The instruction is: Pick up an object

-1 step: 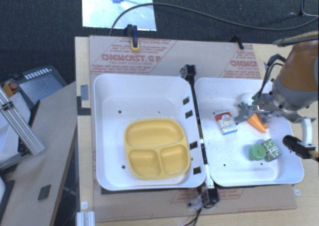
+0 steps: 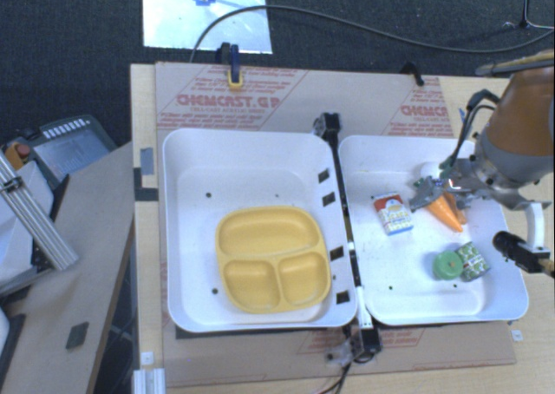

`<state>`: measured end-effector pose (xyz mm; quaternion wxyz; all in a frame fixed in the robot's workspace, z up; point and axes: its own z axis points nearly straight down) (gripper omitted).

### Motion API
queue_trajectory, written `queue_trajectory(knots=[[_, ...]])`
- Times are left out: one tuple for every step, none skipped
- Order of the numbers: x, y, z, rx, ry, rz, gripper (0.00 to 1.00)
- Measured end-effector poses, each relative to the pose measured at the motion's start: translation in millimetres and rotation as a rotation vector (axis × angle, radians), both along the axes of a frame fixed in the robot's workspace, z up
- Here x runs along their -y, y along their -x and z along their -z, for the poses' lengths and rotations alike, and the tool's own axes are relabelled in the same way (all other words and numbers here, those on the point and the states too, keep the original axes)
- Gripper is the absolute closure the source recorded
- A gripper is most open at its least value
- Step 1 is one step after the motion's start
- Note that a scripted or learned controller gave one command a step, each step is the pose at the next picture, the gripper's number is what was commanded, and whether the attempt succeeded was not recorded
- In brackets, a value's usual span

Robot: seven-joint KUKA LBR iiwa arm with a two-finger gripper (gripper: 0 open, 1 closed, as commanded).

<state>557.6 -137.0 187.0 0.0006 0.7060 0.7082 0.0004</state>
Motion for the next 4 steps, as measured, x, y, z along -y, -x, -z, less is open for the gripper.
queue_trajectory(knots=[[1.3,-7.0,59.4,-0.004,-0.001,0.001,0.0],[0.7,-9.6,99.8,0.002,-0.003,0.002,0.0],[1.1,-13.6,85.0,0.018,0.002,0.001,1.0],[-0.9,-20.2,21.3,0.007,0.002,-0.002,1.0]])
